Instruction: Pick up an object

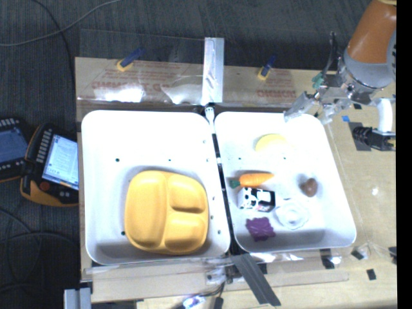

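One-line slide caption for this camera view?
Gripper poised over right bin's far corner; carrot untouched; yellow tray in left bin.

Even, fairly bright light falls from overhead, with soft and short shadows. The two white bins (154, 124) are close to blown out, their floors nearly featureless. A soft shadow hugs the yellow tray (166, 211) at its lower left. Clear plastic sheeting (161, 82) at the upper middle catches pale glare. The whole frame is slightly soft and grainy; the small things in the right bin (322, 172) blur, perhaps from low resolution.
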Action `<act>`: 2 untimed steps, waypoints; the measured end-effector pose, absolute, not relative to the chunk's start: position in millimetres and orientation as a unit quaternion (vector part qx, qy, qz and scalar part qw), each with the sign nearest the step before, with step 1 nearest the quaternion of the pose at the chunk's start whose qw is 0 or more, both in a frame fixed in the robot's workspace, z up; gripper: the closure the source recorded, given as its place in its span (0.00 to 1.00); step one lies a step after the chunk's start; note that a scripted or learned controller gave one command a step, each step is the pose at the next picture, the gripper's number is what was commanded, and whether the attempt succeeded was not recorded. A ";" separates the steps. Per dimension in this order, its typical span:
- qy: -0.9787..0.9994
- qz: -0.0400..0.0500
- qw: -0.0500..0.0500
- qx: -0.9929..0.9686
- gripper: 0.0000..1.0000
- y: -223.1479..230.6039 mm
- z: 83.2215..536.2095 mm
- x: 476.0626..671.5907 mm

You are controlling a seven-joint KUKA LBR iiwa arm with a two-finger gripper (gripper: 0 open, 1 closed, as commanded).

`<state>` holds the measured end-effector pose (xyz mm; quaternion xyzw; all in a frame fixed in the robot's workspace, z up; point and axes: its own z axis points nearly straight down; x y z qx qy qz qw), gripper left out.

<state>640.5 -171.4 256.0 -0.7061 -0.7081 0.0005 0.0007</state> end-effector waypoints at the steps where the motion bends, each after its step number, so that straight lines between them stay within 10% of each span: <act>1: -0.781 0.001 0.001 -0.624 0.00 -127.1 137.1 668.2; 2: -0.835 0.001 -0.005 -0.550 0.00 -145.0 99.9 672.3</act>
